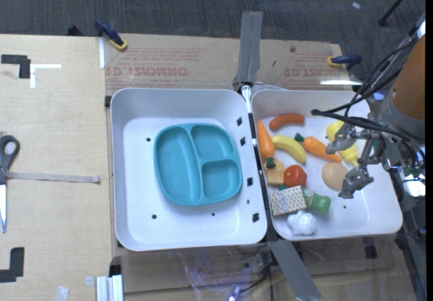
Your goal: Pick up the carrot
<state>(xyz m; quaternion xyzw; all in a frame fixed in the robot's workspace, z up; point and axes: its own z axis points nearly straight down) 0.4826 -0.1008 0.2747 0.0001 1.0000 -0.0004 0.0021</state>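
Two white bins side by side, centre of frame. Left bin [128,178] holds a teal divided plate [199,164], three compartments, nothing in them.

Right bin [379,215] has the toy food, mostly in its left half: carrot [264,139] along the left wall, orange with a green end, lying lengthwise just beside the divider. Sausage [287,120] at upper centre, banana [289,147] below it, second orange piece [320,149] right of the banana. Tomato [295,175], waffle-like piece [274,172], patterned box [287,199], green item [319,203], white lump [302,223] near the front wall, tan round item [333,175], yellow item [342,142] partly behind the gripper.

Gripper [352,157] over the right half of the right bin, fingers spread apart, nothing between them. Well apart from the carrot.

Scissors [5,178] at the left edge of the frame.
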